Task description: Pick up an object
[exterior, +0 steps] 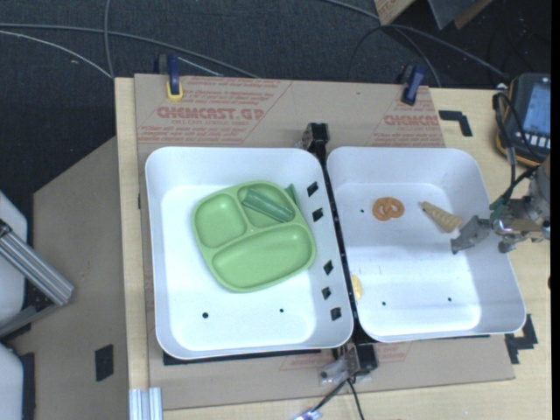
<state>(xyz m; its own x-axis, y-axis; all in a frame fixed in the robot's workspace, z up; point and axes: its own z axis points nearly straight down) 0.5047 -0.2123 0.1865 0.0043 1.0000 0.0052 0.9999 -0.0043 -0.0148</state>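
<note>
In the camera view, the gripper is hovering at the right bin's right edge, its fingers spread and grasping nothing. A tan cone is lying just left of it, a pretzel farther left. Nothing is lifted yet; the closing and raising seem left to do.

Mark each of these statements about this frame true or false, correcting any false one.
1. A green divided plate lies in the left bin. True.
2. A pretzel lies in the left bin. False: it lies in the right bin.
3. The end effector is at the right bin's right side. True.
4. A darker green piece rests in one compartment of the plate. True.
5. The cone-shaped piece lies on the green plate. False: it lies on the right bin's floor, beside the pretzel.
</note>
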